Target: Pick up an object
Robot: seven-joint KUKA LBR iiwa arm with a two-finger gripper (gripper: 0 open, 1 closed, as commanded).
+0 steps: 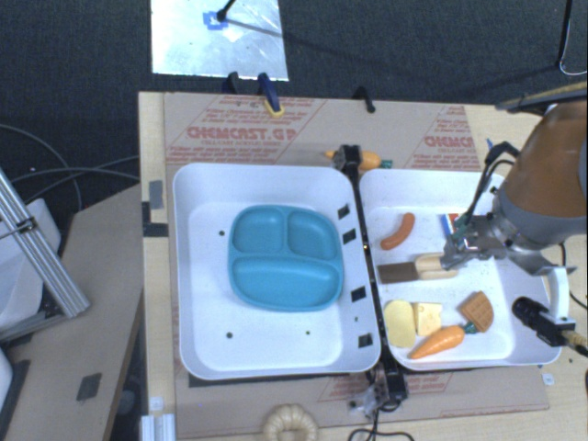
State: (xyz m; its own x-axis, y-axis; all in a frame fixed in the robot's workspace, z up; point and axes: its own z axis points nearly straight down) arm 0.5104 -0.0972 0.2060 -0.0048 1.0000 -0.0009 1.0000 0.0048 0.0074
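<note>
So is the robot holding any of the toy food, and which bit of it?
It cannot be told. The pincer is right at the pale handle end of the knife in the right bin, but a grip isn't clearly visible.

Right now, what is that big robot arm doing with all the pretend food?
The robot arm is reaching into the right bin, with its gripper low over a knife with a pale handle. Around it lie a sausage, a carrot, yellow cheese pieces and a brown cracker. Nothing has been lifted yet. The left bin holds a blue divided plate.
</note>
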